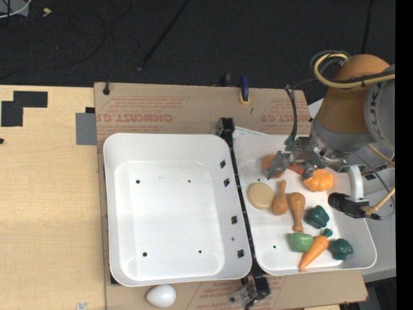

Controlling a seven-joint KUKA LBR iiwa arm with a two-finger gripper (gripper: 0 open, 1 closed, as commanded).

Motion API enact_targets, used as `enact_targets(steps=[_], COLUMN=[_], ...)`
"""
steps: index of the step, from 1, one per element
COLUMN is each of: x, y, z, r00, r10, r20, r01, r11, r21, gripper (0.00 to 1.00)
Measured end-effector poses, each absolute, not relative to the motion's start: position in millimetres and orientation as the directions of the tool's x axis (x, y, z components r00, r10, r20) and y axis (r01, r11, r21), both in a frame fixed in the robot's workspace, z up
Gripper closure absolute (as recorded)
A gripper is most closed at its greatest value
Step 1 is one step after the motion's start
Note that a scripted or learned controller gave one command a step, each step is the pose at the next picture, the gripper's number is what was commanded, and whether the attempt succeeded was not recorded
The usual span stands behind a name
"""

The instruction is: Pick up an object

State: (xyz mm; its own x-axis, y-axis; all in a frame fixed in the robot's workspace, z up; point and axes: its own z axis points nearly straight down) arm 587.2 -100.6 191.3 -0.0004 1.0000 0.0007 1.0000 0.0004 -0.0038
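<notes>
Two white bins side by side on the table; right bin taken as landmark. Left bin just beside it, joined along a black divider.

Inside right bin, centre: two tan drumsticks lying close together. Left of them, near the divider side: pale round disc, perhaps a cookie. Right of the drumsticks: dark green pepper-like piece. Near the front wall: bright green piece touching an orange carrot, carrot tip pointing to the front left. Beside the carrot, front right corner: second dark green piece. Toward the back of the bin: orange pumpkin-like piece, close against the arm's tooling.

Hand low over the back of the right bin, left of the pumpkin piece, grey fingers angled down. Small orange-red object right at the fingers; held or only behind them, cannot tell. Fingers open or closed: cannot tell, view too coarse.

Outside the right bin, off the front left, past the left bin's front wall: white egg on the cardboard.
</notes>
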Motion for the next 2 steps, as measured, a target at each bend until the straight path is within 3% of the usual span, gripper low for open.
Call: enact_targets(steps=[1, 2], x=[630.7, 644.1], y=[-149.4, -117.7], z=[81.4, 87.5], r00=[0.001, -0.003], r10=[1.0, 1.0], r20=[-0.002, 0.0], r01=[1.0, 1.0], r11=[-0.001, 0.003], r21=[-0.005, -0.001], gripper=[0.0, 0.0])
